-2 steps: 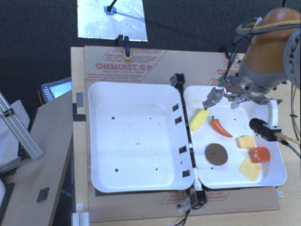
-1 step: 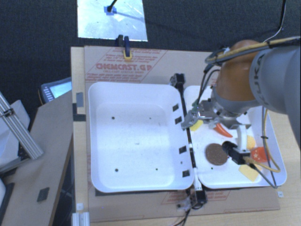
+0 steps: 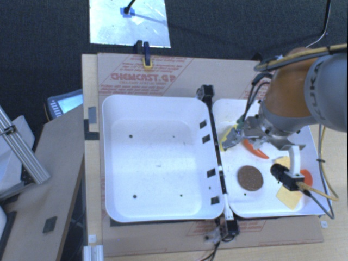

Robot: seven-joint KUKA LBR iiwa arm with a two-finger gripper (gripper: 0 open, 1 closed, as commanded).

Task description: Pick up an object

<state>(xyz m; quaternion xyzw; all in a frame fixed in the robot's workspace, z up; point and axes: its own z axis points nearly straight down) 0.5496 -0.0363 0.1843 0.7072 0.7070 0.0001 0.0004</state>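
My gripper (image 3: 230,139) hangs low over the left part of the right bin (image 3: 235,109), close to the divider between the bins. A small yellow-green bit (image 3: 237,127) shows right at its upper edge; I cannot tell whether it is held. An orange carrot-shaped piece (image 3: 256,149) lies just right of the gripper. A brown round disc (image 3: 250,178) rests on the bin floor in front of it. Yellow flat pieces (image 3: 289,196) and a red-orange piece (image 3: 306,175) lie at the bin's right front, partly hidden by the wrist.
The left bin (image 3: 117,109) sits beside the right one, with a black clipped divider (image 3: 213,145) along their shared edge. The arm's grey and orange body (image 3: 296,94) covers the right bin's back right. Brown cardboard (image 3: 144,76) lies under both bins.
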